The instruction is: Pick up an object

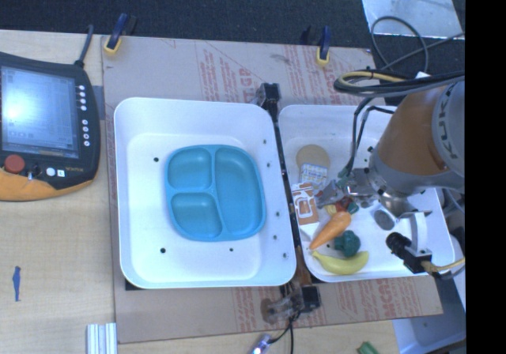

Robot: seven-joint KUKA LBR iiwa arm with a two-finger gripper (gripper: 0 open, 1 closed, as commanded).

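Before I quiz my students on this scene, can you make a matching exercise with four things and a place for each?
Things:
1. blue three-compartment plastic plate
2. yellow toy banana
3. orange toy carrot
4. grey touchscreen pendant

Places:
A. on the bench, left of both bins
B. right bin, near front edge
C. middle of left bin
D. right bin, just above the banana

Pairs: 1-C, 2-B, 3-D, 4-A

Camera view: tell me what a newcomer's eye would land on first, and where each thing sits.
The blue divided plate stands out, lying in the middle of the left white bin. In the right bin, a carrot, a banana and a dark green toy cluster near the front. The grey arm hangs over that bin from the right.
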